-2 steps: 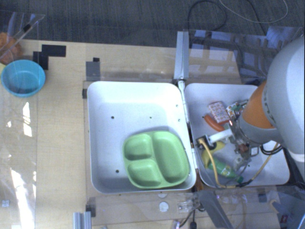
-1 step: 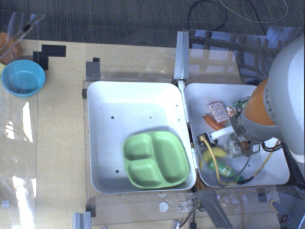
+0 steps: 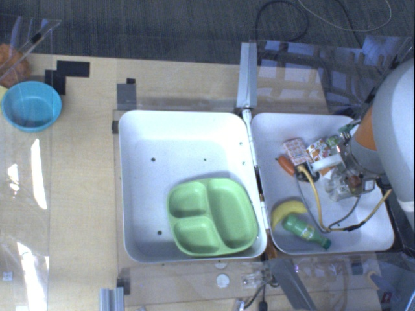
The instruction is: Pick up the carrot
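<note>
Far to the left of the pincer, a round blue plastic bowl [image 3: 31, 104] sits on the pale wooden bench [image 3: 78, 193], well away from both bins.

Closer to the pincer, but still to its left, is the left shallow white bin [image 3: 162, 141]. A light green plastic plate with three sections [image 3: 211, 216] lies in the near part of that bin, left of the pincer and lower in the picture.

Next is the right shallow white bin [image 3: 275, 125], and the pincer is down inside it. The small orange carrot [image 3: 285, 165] lies on the bin floor just left of the pincer, near the wall between the two bins. A little red and white packet [image 3: 295, 150] sits right above the carrot and touches it.

Below and left of the pincer lies a yellow banana [image 3: 289, 210]. A green plastic bottle [image 3: 307, 231] lies on its side against the banana.

A colourful snack packet [image 3: 322, 149] sits just above the pincer.

The grey robot pincer [image 3: 327, 170] hangs low over the middle of the right bin. A yellow cable [image 3: 318, 196] loops below it. The carrot is beside the pincer, not in it. It is too blurry to tell if the pincer is squeezing or let go.
</note>
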